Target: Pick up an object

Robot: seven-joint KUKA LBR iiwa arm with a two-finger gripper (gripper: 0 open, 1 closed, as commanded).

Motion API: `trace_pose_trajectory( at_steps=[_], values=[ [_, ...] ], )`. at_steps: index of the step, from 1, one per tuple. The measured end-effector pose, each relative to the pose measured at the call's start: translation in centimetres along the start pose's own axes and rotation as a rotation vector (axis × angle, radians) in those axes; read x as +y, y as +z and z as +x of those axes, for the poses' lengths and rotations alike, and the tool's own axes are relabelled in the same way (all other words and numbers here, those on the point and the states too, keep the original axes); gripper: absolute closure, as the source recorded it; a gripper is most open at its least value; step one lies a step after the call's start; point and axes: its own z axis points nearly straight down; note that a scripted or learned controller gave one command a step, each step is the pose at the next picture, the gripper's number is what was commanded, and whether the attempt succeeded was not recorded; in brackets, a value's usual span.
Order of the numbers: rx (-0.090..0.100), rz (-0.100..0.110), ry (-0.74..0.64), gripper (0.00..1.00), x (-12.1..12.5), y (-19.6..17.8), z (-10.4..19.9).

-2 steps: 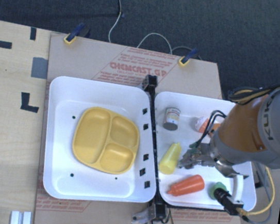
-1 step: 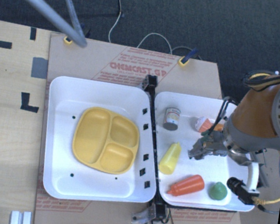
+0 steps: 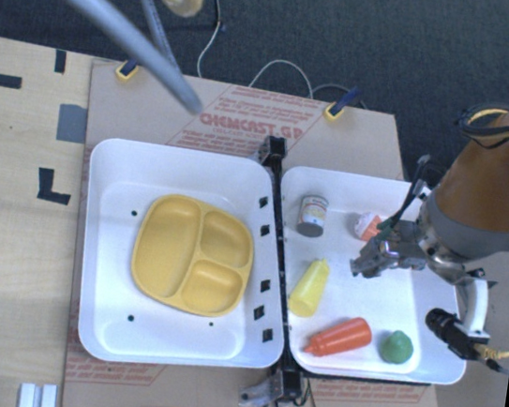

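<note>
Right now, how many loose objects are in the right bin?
5: can at top left, yellow bottle below it, carrot and green ball along the bottom, a pink-white item partly behind the gripper.

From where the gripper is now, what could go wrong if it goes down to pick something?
1. The gripper hangs over bare floor of the right bin, between objects, so it may close on nothing.
2. A small orange-white piece lies half hidden beside it and could be pushed away.
3. The can and yellow bottle could roll if nudged.
</note>
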Motion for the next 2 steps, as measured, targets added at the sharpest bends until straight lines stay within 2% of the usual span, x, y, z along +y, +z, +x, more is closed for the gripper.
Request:
trace_pose_trajectory(
  at_steps=[1,2],
  values=[
    [-0.001,-0.001,0.000,1.00,0.1,-4.8,0.0],
    [0.002,0.004,-0.005,1.00,0.3,-4.6,5.7]
  ],
)
